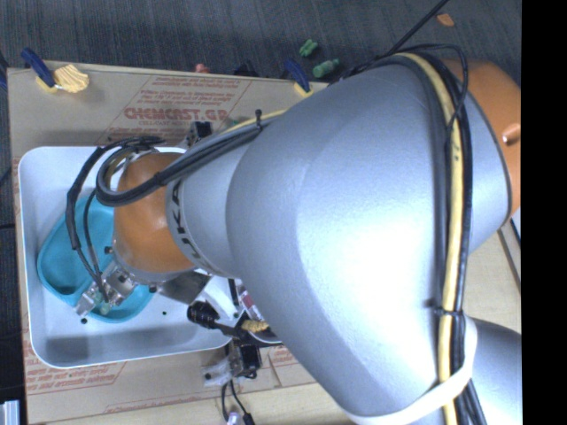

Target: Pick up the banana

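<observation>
Seen from above at a slant: grey arm (354, 237) reaching in from the right and sweeping across most of the bench, orange band (146, 228) bulging just above the wrist. Down over the left white bin (35, 326), with the gripper (99, 297) lowered onto a shallow teal dish (58, 268) lying in that bin's left half. Hard to read at the fingertips (small, metallic, partly masked by the wrist and a loop of black cable (84, 202)); cannot tell how far apart the fingers stand, nor whether anything sits between them. Banana hidden or too small to make out, so its place cannot be told. Under the bins, brown cardboard (168, 104) with red printing. Near its upper left corner, a yellow clamp (69, 80) with a blue handle.
</observation>
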Controlling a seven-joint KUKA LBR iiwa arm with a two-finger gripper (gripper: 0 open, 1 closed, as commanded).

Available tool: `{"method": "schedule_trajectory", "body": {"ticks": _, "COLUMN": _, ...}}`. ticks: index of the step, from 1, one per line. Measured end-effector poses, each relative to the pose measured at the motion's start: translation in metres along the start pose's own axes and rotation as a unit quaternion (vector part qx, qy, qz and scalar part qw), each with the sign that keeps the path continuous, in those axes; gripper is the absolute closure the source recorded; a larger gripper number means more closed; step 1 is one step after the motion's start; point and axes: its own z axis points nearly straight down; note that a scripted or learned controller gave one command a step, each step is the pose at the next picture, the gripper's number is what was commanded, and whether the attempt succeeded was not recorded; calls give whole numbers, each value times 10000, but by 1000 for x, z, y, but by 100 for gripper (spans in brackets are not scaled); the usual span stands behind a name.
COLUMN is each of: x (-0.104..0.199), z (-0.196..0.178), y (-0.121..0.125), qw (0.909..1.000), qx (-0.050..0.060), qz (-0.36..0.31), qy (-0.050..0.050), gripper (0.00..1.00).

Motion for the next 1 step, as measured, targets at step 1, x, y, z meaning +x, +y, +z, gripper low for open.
{"method": "schedule_trajectory", "body": {"ticks": 1, "x": -49, "z": -164, "y": -53, "qw": 9978, "qx": 121, "qz": 643, "qy": 64, "gripper": 0}}
